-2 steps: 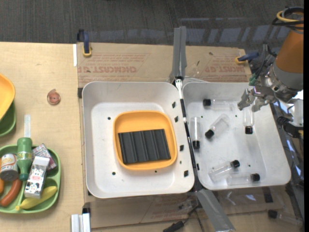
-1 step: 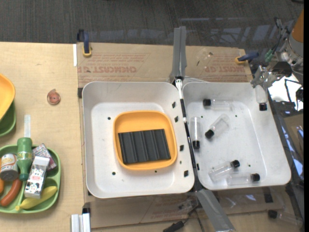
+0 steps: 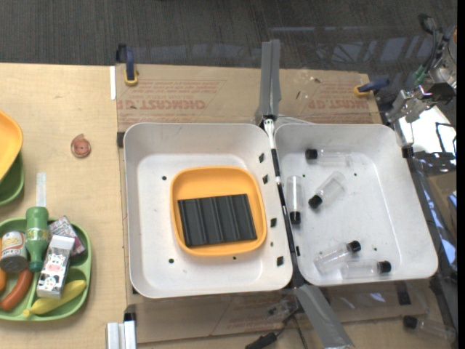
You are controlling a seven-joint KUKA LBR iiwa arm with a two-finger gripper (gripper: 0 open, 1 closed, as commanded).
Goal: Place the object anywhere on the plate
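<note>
Closest to me, at the desk's (image 3: 65,107) near left corner, a green tray (image 3: 76,291) of toy food is sitting well clear of the job, so I am ignoring it. Just past that, along the near edge of the vial bin (image 3: 418,264), I am seeing two clear vials with black caps: the near vial (image 3: 365,269) is lying roughly parallel to that edge, and the second vial (image 3: 338,253) is resting just beside it, tilted a little.

Moving back, the plate (image 3: 218,180), yellow-orange, is sitting in the middle of the plate bin (image 3: 142,267), and a dark ribbed slab (image 3: 216,220) is covering most of its floor. Level with it in the vial bin, a slanted vial (image 3: 325,192) is lying on the diagonal near the centre, while a wall vial (image 3: 293,195) is lying with its long axis along the dividing wall. Further back, a far vial (image 3: 325,155) is resting near the far edge.

I am judging the object to be one of these vials, though I cannot tell which. Everything is turning on this: the gripper (image 3: 419,102) is hanging beyond the vial bin's far right corner, so every vial lies toward the near left of it, and the plate further left again, across the divider.

That gripper is sitting in clutter and glare and partly cut off, so I cannot tell how far open it is or whether it is carrying anything. The clear vial bodies are also washing out against the white.
</note>
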